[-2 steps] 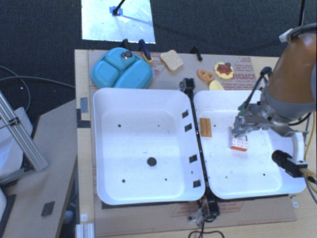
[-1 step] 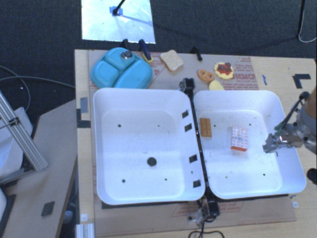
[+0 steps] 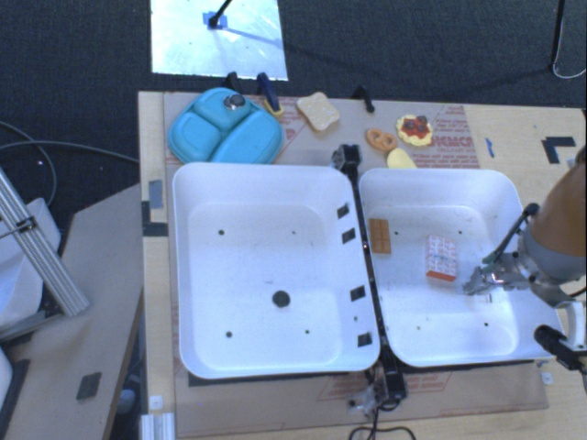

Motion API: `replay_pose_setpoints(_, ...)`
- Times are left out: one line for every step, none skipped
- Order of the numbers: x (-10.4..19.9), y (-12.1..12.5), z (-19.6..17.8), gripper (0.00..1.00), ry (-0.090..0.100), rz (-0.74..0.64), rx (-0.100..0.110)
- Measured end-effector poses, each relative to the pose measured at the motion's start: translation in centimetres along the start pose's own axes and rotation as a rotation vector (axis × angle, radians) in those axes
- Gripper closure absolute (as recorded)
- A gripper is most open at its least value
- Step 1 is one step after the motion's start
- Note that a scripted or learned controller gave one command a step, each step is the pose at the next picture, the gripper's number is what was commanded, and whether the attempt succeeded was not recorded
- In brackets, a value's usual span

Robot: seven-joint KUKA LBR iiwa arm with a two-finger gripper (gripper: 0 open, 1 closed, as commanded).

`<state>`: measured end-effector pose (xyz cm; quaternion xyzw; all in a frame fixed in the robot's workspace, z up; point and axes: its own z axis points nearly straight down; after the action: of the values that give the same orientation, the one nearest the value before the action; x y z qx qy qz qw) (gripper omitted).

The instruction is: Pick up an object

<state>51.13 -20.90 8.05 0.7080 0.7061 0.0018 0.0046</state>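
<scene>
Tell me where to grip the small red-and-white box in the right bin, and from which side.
Judging from its pose, come straight down from above: the box lies flat on the floor of the right bin, long side running away from the camera. Close across its two long edges, the narrower span. The gripper sits just to its right.

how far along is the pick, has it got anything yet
Done: the arm has reached into the right bin, its gripper low over the floor just right of the small red and white box. In hand: nothing visibly; the box lies flat and apart from the gripper, and the brown wafer sits untouched by the divider. Left: close on an object and lift it clear.
</scene>
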Motion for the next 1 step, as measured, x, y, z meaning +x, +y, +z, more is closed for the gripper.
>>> replay_pose_setpoints(4.68, 9.23, -0.79, 1.0, 0.001, -0.013, -0.004)
